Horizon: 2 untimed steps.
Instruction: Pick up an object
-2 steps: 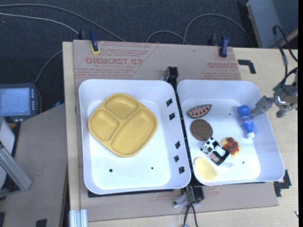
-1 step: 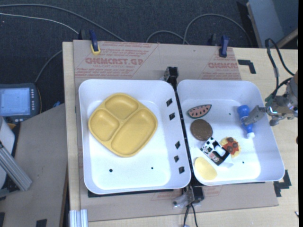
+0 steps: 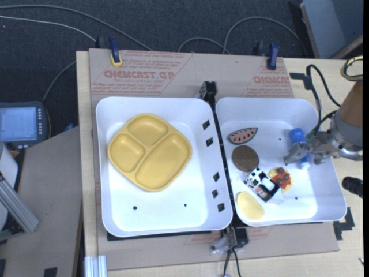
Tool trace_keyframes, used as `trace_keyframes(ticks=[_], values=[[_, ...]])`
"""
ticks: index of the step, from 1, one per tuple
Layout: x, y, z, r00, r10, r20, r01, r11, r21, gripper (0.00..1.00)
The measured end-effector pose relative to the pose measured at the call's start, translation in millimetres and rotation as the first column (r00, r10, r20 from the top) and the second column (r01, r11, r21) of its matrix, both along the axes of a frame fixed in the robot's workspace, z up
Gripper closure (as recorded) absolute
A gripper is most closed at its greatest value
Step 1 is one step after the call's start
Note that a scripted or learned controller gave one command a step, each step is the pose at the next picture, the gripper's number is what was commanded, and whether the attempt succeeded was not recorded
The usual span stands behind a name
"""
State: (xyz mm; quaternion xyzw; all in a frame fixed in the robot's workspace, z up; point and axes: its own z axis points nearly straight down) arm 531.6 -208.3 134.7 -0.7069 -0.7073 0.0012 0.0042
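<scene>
The right bin [image 3: 300, 111] holds several small objects. A watermelon slice [image 3: 243, 135] lies near its left wall, with a brown round disc [image 3: 245, 158] just below it. A black-and-white toy [image 3: 261, 183] sits beside a red and yellow piece [image 3: 281, 178]. A pale yellow oval [image 3: 249, 205] rests at the front left corner. A blue object [image 3: 296, 135] lies toward the right side. My gripper [image 3: 298, 154] hangs low in the right bin, just below the blue object and up and to the right of the red and yellow piece. I see nothing held in it.
The left bin [image 3: 173, 212] carries a yellow divided plate [image 3: 150, 151]. A black divider with clips [image 3: 214, 149] runs between the bins. The arm [image 3: 351, 126] enters over the right bin's right wall. Blue clamps [image 3: 115, 55] grip the bench's back edge.
</scene>
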Motion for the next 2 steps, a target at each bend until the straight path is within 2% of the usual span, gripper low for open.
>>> trace_keyframes(ticks=[1,2], values=[[0,1,-51,1.0,0.0,0.005,0.0,1.0,-0.002,0.0],[1,0,-38,1.0,0.0,0.009,0.0,1.0,-0.003,1.0]])
